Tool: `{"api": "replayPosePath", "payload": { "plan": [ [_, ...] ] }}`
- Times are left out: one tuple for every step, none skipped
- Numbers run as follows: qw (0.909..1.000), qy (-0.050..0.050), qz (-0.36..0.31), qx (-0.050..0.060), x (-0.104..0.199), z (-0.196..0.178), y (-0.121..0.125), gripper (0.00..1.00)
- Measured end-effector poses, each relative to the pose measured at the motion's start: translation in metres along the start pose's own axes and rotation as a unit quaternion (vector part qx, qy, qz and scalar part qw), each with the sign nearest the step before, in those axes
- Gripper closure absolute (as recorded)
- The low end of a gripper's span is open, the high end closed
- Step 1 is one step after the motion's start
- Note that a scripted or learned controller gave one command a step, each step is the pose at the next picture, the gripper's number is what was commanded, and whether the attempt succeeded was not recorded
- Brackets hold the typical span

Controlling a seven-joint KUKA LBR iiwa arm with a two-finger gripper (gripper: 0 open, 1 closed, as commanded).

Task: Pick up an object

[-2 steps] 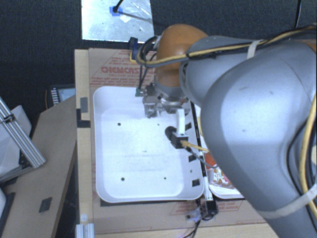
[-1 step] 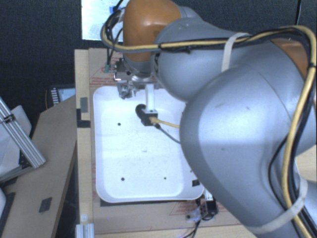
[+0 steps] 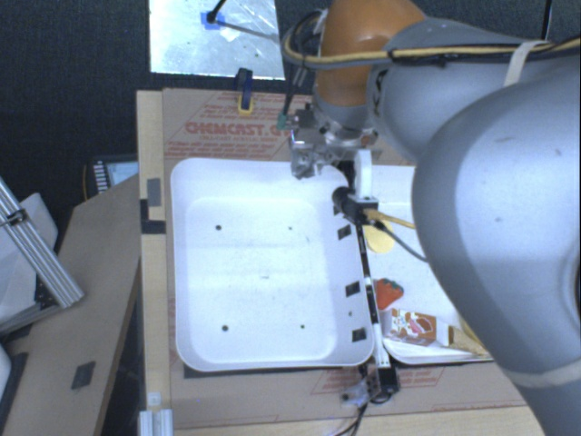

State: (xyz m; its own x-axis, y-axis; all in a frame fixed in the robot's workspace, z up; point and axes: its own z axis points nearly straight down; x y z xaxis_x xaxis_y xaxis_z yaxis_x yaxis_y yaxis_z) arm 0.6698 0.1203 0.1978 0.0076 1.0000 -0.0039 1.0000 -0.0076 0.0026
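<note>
Under the two shallow white plastic bins we see a brown cardboard sheet (image 3: 222,125) printed in red with "CHEMCAST". Our gripper (image 3: 310,163) hangs over the far rim of the left white bin (image 3: 195,243), near the divider; we cannot tell how its jaws stand. Across the divider, the right white bin (image 3: 399,184) holds a pale yellow rounded object (image 3: 381,240), a small red object (image 3: 389,292) and a red-and-white printed packet (image 3: 414,326), whose writing is too small to read.
</note>
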Motion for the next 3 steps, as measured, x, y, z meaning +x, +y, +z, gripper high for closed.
{"api": "replayPosePath", "payload": {
  "plan": [
    [1.0000, 0.002, -0.007, -0.001, 0.008, -0.010, 0.000, 1.00],
    [0.9999, 0.002, -0.010, -0.002, 0.008, -0.021, 0.000, 1.00],
    [0.9999, 0.003, -0.006, -0.010, -0.001, -0.245, 0.000, 1.00]
  ]
}}
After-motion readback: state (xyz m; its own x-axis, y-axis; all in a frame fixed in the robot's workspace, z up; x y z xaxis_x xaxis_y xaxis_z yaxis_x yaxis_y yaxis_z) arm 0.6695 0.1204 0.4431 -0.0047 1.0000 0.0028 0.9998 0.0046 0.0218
